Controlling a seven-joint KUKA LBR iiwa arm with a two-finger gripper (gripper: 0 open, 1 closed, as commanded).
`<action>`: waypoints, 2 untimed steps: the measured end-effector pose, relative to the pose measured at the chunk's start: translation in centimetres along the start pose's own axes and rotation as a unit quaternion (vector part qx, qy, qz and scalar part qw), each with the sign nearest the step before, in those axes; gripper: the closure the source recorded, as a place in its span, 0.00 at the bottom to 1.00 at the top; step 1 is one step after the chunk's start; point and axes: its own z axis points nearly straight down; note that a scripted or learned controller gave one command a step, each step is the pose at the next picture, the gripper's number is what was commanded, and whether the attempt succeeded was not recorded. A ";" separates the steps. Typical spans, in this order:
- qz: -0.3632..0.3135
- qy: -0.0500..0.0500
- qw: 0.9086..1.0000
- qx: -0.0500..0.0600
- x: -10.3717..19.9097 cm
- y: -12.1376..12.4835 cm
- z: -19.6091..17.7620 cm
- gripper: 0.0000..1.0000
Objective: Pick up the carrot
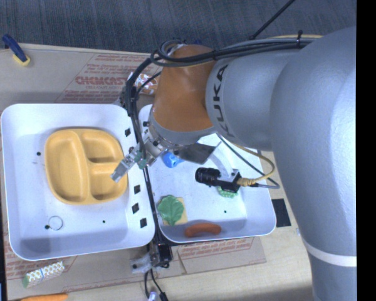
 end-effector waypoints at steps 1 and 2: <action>-0.002 0.000 1.000 0.001 0.0 0.0 -1.0 1.00; -0.064 -0.001 0.998 -0.001 3.1 -5.8 -6.1 1.00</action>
